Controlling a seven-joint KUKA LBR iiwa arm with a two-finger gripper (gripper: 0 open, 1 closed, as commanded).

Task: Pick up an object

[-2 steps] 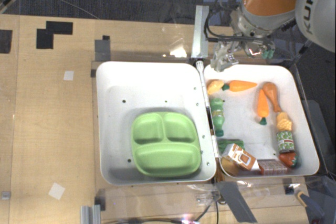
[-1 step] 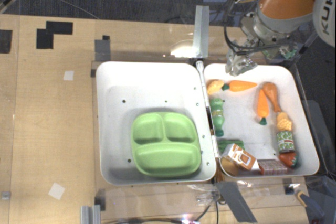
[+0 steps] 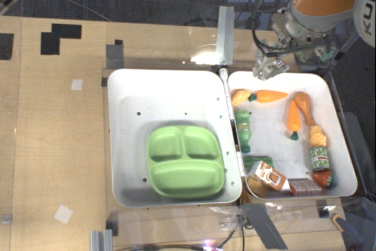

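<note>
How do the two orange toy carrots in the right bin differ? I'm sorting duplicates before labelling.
The orange carrot lying sideways sits near the back wall of the right white bin, green stub pointing left toward a yellowish toy. The upright-lying orange carrot runs front to back, green stub at its near end, beside a tan drumstick toy. The sideways one looks longer. Both are smooth, orange and tapered, and lie flat.
</note>
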